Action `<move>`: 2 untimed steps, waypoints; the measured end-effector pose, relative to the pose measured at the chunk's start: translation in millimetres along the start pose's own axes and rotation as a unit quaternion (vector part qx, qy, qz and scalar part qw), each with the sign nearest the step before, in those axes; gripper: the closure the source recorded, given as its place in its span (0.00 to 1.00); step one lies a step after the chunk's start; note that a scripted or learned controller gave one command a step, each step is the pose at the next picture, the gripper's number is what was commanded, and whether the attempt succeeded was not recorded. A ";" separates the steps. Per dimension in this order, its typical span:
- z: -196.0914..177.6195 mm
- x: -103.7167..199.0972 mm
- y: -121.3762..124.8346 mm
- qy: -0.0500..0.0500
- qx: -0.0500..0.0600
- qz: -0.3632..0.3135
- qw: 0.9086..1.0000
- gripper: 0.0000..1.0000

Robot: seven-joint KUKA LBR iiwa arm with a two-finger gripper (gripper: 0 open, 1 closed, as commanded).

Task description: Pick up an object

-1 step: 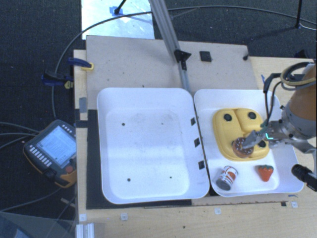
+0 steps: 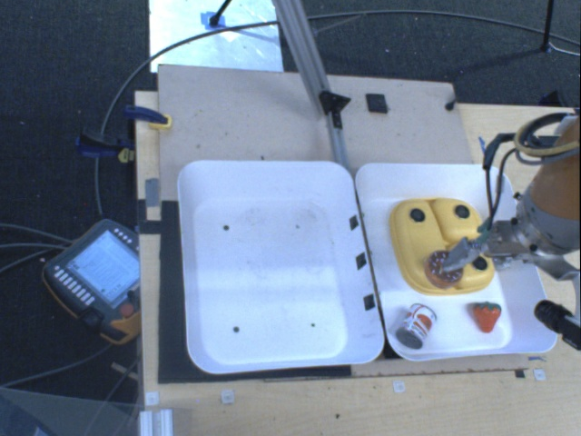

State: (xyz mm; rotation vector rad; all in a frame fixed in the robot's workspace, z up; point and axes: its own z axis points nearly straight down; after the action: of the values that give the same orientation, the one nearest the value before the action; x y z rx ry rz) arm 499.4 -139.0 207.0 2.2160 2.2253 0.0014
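The right bin (image 2: 381, 243) holds a large yellow toy (image 2: 422, 230) with black dots. A small brown ring-shaped piece (image 2: 439, 272) lies on the toy's near edge. In front of them are a small tipped can (image 2: 416, 324) with a red and white label and a red strawberry toy (image 2: 487, 316). My gripper (image 2: 458, 255) reaches in from the right and hangs low over the yellow toy, its tip right at the brown ring. Whether it touches the ring is not clear.
The left bin (image 2: 195, 243) sits beside the right one, joined by black clips (image 2: 360, 261). A grey pole (image 2: 304, 44) slants across the back of the bench. A teach pendant (image 2: 95, 275) lies off the bench to the left.
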 end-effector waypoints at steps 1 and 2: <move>62.7 1.1 1.6 0.001 0.003 0.001 1.000 0.00; 108.6 4.6 2.4 0.002 -0.001 0.000 1.000 0.00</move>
State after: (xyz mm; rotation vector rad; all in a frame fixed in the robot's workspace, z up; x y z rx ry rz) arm 502.0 -134.4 98.4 2.2161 2.2275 0.0063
